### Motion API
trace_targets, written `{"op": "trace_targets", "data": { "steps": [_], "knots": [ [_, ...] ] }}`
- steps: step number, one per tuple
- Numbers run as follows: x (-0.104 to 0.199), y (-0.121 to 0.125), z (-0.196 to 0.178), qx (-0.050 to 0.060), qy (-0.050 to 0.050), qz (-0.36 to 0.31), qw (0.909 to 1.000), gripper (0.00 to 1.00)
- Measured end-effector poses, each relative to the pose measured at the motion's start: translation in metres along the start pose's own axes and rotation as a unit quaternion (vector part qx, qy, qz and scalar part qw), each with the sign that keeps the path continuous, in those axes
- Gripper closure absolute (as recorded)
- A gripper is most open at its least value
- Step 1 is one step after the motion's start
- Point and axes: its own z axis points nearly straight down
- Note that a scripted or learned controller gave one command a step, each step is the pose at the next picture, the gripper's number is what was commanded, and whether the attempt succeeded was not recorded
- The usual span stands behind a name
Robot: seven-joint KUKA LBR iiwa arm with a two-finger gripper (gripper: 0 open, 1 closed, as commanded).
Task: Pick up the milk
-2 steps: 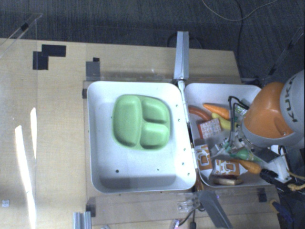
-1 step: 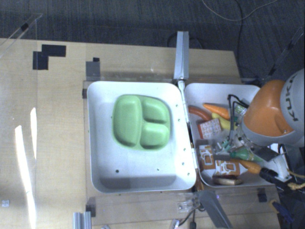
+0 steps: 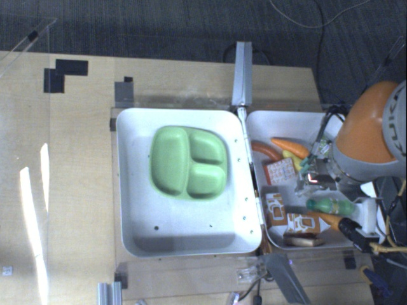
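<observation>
The milk, a brown-and-white carton (image 3: 283,213), lies flat in the front left part of the right bin (image 3: 280,121). My gripper (image 3: 311,175) hangs low over the middle of that bin, just behind and to the right of the carton. It sits beside a red-and-white patterned box (image 3: 281,169). The arm's grey wrist and orange band (image 3: 364,132) cover the bin's right side. I see nothing lifted off the bin floor.
A green bottle (image 3: 331,205) and an orange item (image 3: 332,220) lie right of the carton. A sausage (image 3: 263,150) and a carrot (image 3: 289,147) lie at the back. A brown item (image 3: 300,239) rests at the front wall. The left bin (image 3: 133,170) holds a green divided plate (image 3: 189,162).
</observation>
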Motion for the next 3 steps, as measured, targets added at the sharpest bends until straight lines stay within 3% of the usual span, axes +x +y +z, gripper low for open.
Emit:
{"op": "trace_targets", "data": {
  "steps": [1, 2, 3],
  "knots": [
    [0.000, 0.000, 0.000, 0.000, 0.000, 0.000, 1.0000, 0.00],
    [-0.009, 0.009, 0.067, -0.014, 0.000, -0.101, 0.9947, 0.00],
    [-0.012, 0.017, 0.074, -0.025, -0.001, -0.216, 0.9760, 0.00]
  ]
}}
